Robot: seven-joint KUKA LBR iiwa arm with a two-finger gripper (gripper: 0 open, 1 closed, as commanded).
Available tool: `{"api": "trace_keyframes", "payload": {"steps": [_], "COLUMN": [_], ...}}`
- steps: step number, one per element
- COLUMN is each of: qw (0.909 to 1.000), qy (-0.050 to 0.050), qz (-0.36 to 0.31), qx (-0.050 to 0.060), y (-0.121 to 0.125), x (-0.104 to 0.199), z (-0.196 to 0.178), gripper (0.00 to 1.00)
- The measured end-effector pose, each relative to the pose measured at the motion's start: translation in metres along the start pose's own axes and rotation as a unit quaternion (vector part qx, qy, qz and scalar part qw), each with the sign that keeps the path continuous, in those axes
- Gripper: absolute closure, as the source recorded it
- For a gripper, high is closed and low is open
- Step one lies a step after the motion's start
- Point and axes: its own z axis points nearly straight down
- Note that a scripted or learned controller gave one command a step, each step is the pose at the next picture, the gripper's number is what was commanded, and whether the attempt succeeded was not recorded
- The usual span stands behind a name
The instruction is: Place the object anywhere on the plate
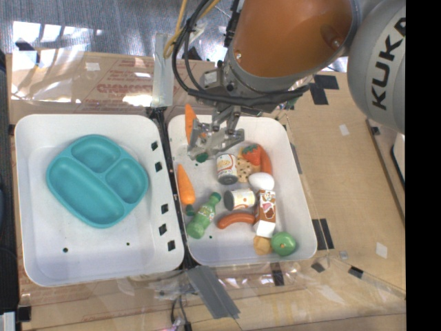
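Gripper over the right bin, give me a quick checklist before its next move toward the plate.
1. Gripper placed above the toys in the right bin: ok.
2. Toy seen between its fingers: cannot tell.
3. Teal plate lies flat in the left bin: ok.
4. Plate compartments free to take a toy: ok.
5. Toys within reach, such as the carrot and green bottle: ok.
6. Toy already on the plate: not ok, task not done.

Two white bins are sitting side by side on the counter [344,150], the left bin [27,254] and the right bin [303,226] touching along black clips [163,209]. Clear plastic sheeting [103,81] is lying behind them.
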Motion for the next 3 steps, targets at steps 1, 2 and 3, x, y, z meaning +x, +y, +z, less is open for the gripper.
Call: {"api": "trace_keyframes", "payload": {"steps": [1,2,3], "qw": [0.9812,0.9589,0.9593], "qy": [-0.001,-0.002,0.0], "qz": [-0.193,-0.284,-0.282], "qx": [-0.005,-0.005,-0.009], "y": [0.006,-0.012,0.05], "x": [-0.126,-0.184,-0.178], "z": [0.048,0.101,0.191], "gripper": [1.0,1.0,1.0]}}
